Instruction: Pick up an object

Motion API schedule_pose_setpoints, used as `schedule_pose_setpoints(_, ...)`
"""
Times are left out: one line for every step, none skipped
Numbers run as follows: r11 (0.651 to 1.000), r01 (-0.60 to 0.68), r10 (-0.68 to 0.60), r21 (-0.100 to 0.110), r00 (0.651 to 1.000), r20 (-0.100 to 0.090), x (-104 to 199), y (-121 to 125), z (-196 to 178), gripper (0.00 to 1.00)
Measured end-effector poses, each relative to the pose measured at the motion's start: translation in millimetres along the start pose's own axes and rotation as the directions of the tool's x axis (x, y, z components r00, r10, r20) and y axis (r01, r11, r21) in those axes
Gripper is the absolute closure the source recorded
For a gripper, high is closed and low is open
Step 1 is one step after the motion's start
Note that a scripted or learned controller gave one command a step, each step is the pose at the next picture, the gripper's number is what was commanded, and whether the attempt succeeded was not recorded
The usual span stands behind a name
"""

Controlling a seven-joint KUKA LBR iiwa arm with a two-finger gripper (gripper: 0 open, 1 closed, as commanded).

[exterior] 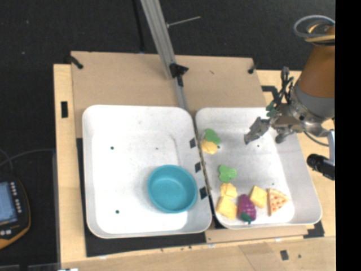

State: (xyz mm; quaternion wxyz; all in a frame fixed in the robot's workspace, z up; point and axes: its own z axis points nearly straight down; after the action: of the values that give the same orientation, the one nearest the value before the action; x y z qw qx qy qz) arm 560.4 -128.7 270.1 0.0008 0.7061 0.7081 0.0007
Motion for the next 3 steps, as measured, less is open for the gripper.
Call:
schedule_pose_setpoints(1.0, -0.001, 0.001, 0.0, 1.0, 0.0, 0, 0, 0, 0.0)
schedule_pose_setpoints(1.0, -0.003, 0.003, 0.007, 1.0, 0.001, -1, -1, 63, 0.0)
schedule_pose_setpoints(1.0, -0.004, 0.004, 0.005, 1.0, 0.001, -3, -1, 106, 0.0)
